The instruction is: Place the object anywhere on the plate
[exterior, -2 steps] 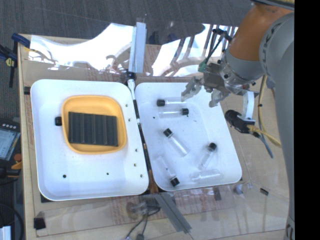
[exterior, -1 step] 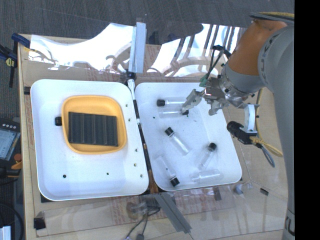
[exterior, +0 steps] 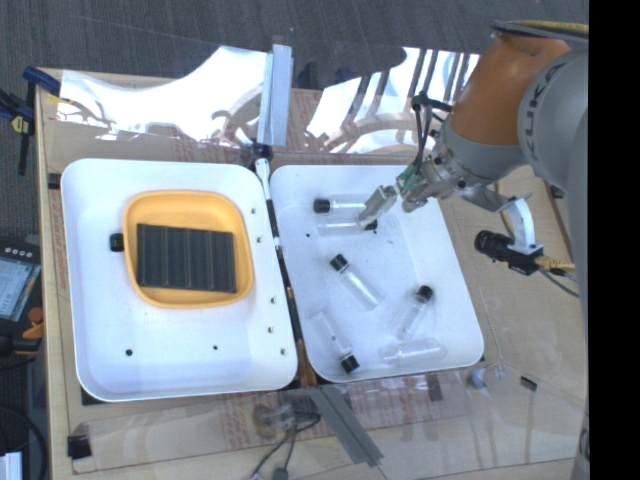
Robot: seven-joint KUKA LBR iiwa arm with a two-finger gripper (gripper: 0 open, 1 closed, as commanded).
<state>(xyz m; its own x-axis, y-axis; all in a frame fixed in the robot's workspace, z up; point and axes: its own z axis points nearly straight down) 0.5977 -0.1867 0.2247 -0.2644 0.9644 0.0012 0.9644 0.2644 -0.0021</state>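
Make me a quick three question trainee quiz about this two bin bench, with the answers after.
1. True or false: the yellow plate lies in the right bin.
2. How many black-capped clear vials lie in the right bin?
3. The hand is nearest which vial: A the upper left vial, B the bottom vial, C the right-hand vial?

Key: 1 false, it lies in the left bin. 2 four. 3 A.

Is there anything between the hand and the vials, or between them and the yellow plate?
Nothing visible blocks the hand, which hovers beside the nearest vial. Toward the yellow plate, the raised bin rims between the two bins lie across the path; the vial must be lifted over them.
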